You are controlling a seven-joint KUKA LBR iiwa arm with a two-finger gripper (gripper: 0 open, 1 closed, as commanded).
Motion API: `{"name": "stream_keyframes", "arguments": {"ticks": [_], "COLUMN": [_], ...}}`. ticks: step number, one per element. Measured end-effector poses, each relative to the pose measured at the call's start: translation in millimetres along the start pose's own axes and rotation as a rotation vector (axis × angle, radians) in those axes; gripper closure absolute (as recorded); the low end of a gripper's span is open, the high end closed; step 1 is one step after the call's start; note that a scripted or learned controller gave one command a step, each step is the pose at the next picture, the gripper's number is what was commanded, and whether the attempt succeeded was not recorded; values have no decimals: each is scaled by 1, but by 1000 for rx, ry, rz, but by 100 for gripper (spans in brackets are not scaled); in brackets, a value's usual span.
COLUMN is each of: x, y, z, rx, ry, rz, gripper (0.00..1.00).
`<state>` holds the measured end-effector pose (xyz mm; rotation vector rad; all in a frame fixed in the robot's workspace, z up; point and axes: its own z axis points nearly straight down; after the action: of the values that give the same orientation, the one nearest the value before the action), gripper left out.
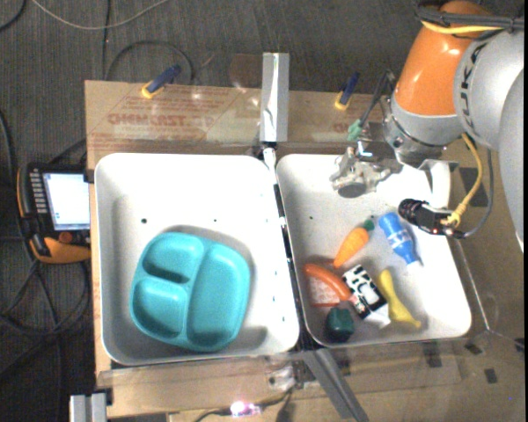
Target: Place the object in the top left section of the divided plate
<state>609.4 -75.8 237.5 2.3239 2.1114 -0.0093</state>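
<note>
Plate: the blue-green divided plate [191, 290] sits in the left bin [114, 183]. It has three parts, and nothing is in any of them.
Top left part: it is the small part at the plate's upper left, away from the arm. A toy must go there.
Toys: they all lie in the right bin [312, 192], bunched near its front. I see an orange carrot [353, 243], a blue toy [397, 238], a yellow toy [398, 301], a red-orange toy [325, 279], a black and white toy [363, 290] and a dark green toy [340, 323].
Which toy: the task does not say, so I cannot tell which one is meant.
Why they sit so: the toys wait in one bin and the plate in the other, so the arm must carry a toy over the wall between them.
Hand: the gripper [359, 170] hangs over the back of the right bin, well apart from the toys. Nothing is between its fingers. I cannot tell how far open it is, because it looks small and blurry.
Arm: it reaches in from the right side.
How far along: I think the job has hardly begun. No toy is picked up yet.
Next move: the hand likely needs to go down toward the front, where the toys are.
Watch out: the toys lie close together, so a grab could bump a neighbour.
</note>
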Motion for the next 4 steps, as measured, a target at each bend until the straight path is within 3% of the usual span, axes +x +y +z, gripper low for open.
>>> {"name": "stream_keyframes", "arguments": {"ticks": [1,2,3,4], "x": [1,56,116,191], "y": [0,-57,-36,-126], "z": [-8,20,-57,53], "rx": [3,0,-3,3], "ry": [-1,6,5,5], "rz": [-2,-314,-399,-390], "gripper": [100,100,100,100]}}
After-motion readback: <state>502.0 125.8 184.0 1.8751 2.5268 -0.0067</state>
